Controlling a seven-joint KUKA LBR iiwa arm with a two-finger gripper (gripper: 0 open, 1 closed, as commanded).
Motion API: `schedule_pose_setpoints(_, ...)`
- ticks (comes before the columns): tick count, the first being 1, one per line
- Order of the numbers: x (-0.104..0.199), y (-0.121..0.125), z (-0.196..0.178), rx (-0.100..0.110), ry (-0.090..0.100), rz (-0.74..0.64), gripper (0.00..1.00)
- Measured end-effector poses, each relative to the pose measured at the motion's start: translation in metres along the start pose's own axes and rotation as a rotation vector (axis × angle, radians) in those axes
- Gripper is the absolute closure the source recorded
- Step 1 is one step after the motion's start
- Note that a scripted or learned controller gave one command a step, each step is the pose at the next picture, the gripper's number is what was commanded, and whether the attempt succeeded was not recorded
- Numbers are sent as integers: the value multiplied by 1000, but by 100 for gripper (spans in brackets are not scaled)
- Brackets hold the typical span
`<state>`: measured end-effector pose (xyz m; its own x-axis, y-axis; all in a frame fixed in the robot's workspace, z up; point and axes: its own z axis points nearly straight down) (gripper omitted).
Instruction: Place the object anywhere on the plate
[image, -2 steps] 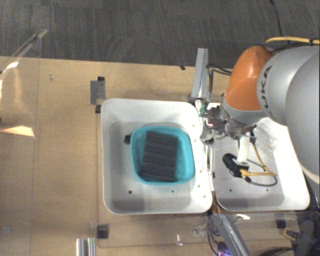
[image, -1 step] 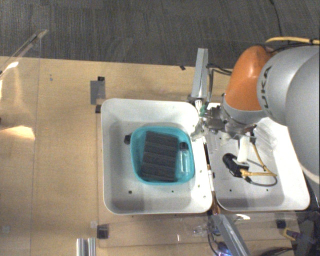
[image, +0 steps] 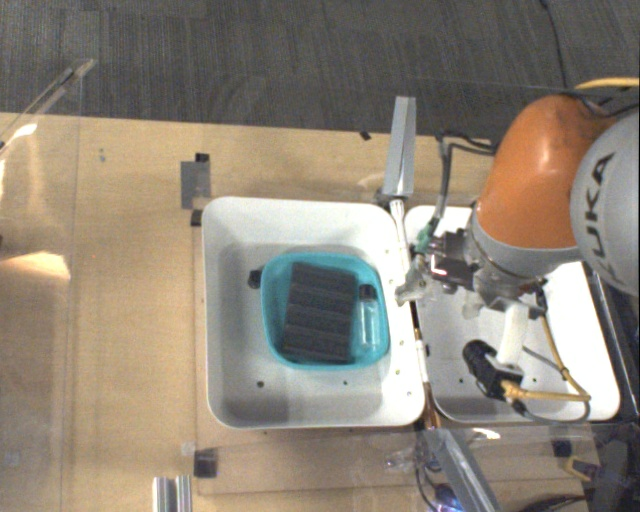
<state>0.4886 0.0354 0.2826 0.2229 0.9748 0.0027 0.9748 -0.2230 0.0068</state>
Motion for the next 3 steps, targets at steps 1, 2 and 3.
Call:
schedule_pose_setpoints(1,-18,6,-126,-7,0,-74,0)
schedule_pose_setpoints(2,-96,23,-154,-6,-3,4,0)
schedule_pose_setpoints(3,-159,38,-154,-6,-4,147,0)
